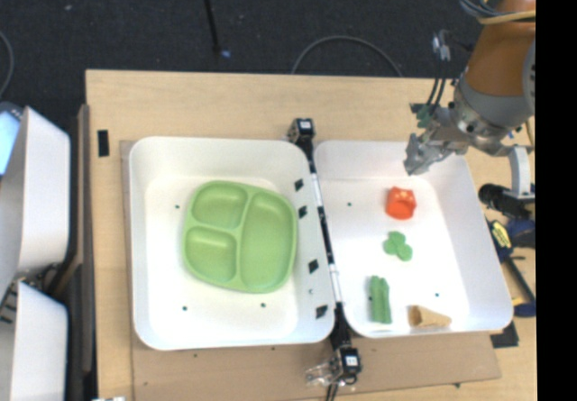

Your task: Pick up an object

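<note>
Nearest to me, along the bottom edge of the right-hand shallow white bin (469, 210), lie a tan wedge-shaped piece (427, 318) and, just left of it, a long green ridged block (379, 298). Further up the same bin sit a small green lumpy toy shaped rather like broccoli (398, 246) and, above that, a small red-orange chunky toy (400, 203). None of the four touches another.

The grey two-finger gripper (420, 159) hangs over the bin's upper right corner, near the red-orange toy but apart from it and carrying nothing I can see. Its tips are too small and dark against the bin for me to tell whether they are spread or closed.

The left-hand white bin (153, 318) holds a light green plastic divided plate (240, 235) lying flat.

I would judge the red-orange toy the likeliest pick, being closest. It looks like light, stiff plastic, probably smooth and a bit slippery, so it could skid on the bin floor if nudged off-centre. Taking it across its narrower middle, from straight above, seems the safest hold.
</note>
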Controlling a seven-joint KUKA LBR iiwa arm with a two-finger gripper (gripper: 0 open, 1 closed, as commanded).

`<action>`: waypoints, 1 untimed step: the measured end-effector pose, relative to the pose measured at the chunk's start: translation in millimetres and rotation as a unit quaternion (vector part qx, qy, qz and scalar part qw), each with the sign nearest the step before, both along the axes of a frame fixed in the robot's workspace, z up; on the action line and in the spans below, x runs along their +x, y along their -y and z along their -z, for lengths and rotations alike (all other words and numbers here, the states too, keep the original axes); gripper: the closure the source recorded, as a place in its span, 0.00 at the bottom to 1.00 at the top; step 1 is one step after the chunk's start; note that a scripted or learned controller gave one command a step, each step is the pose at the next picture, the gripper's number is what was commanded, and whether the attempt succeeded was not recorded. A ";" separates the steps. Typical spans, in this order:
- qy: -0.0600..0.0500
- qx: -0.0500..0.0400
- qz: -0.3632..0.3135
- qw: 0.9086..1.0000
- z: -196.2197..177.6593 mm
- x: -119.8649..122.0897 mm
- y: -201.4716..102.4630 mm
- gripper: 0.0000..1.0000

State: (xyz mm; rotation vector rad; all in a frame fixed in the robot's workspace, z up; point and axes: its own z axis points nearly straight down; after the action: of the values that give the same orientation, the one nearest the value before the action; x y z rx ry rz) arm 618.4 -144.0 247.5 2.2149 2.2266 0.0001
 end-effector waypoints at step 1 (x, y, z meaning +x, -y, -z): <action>0.001 0.000 0.000 1.000 -7.9 6.4 -57.9 1.00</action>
State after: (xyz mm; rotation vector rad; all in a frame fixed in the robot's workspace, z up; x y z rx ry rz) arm 624.7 -86.1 255.4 2.2128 2.2267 0.0034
